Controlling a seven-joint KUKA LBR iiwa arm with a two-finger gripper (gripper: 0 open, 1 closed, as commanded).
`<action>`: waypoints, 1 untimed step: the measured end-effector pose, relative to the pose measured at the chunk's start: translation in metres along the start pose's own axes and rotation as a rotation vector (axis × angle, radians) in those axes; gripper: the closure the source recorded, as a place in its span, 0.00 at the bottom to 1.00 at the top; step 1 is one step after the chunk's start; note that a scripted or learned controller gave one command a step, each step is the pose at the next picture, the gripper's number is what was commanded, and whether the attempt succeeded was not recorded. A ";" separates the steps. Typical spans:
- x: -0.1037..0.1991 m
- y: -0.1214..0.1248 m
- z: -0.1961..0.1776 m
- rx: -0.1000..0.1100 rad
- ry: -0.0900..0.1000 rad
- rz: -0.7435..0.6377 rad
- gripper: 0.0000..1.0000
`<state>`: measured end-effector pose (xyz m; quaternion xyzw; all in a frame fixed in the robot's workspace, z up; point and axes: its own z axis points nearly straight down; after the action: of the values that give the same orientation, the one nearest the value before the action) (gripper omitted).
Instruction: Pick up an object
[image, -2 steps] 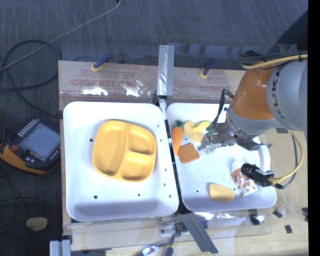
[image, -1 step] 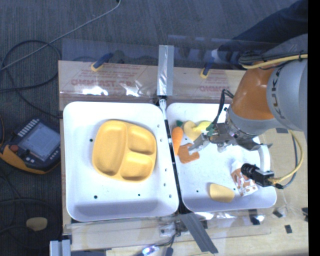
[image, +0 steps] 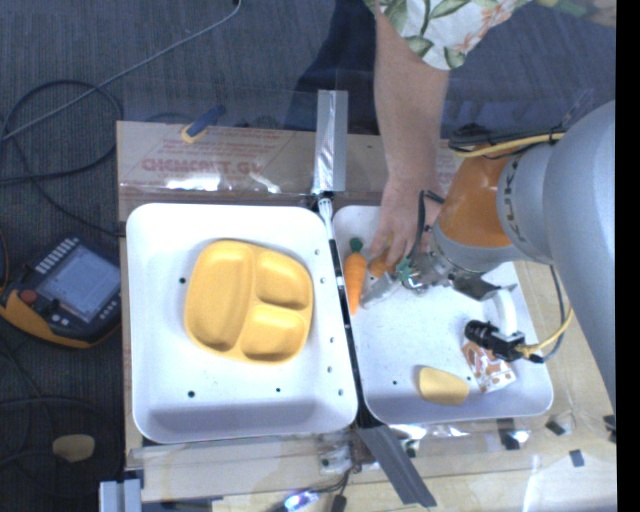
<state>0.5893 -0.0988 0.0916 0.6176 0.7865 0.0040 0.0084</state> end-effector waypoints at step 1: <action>-0.035 0.075 0.005 0.010 0.000 0.056 0.00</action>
<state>0.6707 -0.1148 0.0884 0.6392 0.7690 0.0002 0.0050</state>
